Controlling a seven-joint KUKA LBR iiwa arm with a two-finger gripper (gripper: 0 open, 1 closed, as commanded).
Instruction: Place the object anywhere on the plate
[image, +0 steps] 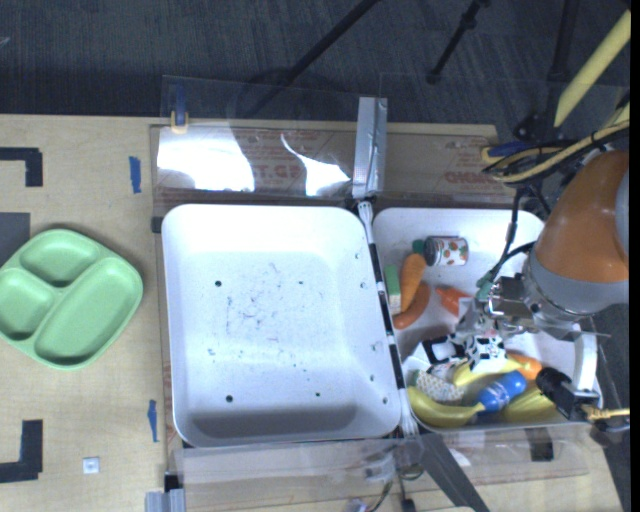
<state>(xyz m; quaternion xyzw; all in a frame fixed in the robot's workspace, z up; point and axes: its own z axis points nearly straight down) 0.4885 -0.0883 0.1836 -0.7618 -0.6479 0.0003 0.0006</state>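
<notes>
- Lighting is bright and even, mostly from above.
- Strong glare lies on the clear panel (250, 160) behind the left bin (270, 320), washing out white patches there.
- The left bin's white floor is near overexposed; its faint marks barely show.
- Soft shadow sits along that bin's front wall and under the arm (590, 240) over the right bin (450, 225).
- The dark floor at the top is dim, with little detail.
- Focus is fair overall; small items in the right bin look soft and hard to separate.
- The green plate (68, 297) is evenly lit, without glare.
</notes>
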